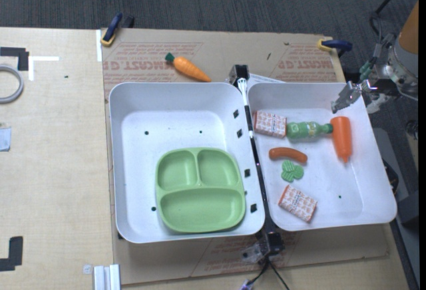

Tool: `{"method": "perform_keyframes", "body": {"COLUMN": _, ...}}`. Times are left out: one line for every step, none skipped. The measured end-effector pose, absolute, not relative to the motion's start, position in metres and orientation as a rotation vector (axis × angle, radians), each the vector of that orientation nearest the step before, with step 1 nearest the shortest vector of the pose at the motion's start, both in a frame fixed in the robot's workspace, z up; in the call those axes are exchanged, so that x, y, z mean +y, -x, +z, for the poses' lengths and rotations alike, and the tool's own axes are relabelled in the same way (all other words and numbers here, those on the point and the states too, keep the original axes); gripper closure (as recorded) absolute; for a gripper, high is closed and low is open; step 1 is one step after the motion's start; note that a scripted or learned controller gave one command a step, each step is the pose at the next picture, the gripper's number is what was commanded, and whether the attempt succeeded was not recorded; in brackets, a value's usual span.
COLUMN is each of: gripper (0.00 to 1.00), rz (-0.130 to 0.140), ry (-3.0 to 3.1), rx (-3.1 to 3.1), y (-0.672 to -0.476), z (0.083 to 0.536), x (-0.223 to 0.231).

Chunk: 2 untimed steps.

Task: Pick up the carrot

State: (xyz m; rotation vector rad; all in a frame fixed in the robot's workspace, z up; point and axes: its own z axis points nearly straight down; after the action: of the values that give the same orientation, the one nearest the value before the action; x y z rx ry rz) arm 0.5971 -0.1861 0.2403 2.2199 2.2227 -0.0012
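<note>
Well, the grey arm's two-finger gripper [347, 98] hung at the far right corner of the right-hand shallow white plastic bin [373, 205], its tip over the bin's rim. Whether it was spread or clenched I could not tell from where I stood; the tip was small and blurred against the white. I saw nothing gripped in it.

Just below it, apart from it, lay a smooth orange tapered carrot-shaped piece [341, 138], thick end toward the gripper and thin end pointing to the near side. Its thick end touched the cap end of a small green plastic bottle [307, 129] lying on its side. Left of the bottle sat a red-and-white printed packet [269, 124], close to the bin's left wall. Nearer the middle lay a short reddish-orange sausage [287, 154], with a small ridged green piece [291, 171] just beside it, and a second red-and-white packet [297, 203] nearer the front.

A second orange toy carrot with a green stalk end [188, 67] lay outside both bins, on the brown cardboard sheet [299, 59] behind the left-hand white bin [126, 169], well apart from the gripper. In that left bin rested a pale green three-compartment plastic plate [200, 190]. Blue clamps [112, 28] pinned the cardboard's far corners.
</note>
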Motion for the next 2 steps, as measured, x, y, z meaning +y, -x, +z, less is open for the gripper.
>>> {"method": "perform_keyframes", "body": {"gripper": 0.00, "rz": -0.002, "ry": -2.214, "rx": 2.229, "y": -0.591, "z": 0.192, "x": -0.086}}
{"method": "perform_keyframes", "body": {"gripper": 0.00, "rz": -0.002, "ry": -2.046, "rx": 2.383, "y": -0.640, "z": 0.270, "x": -0.131}}
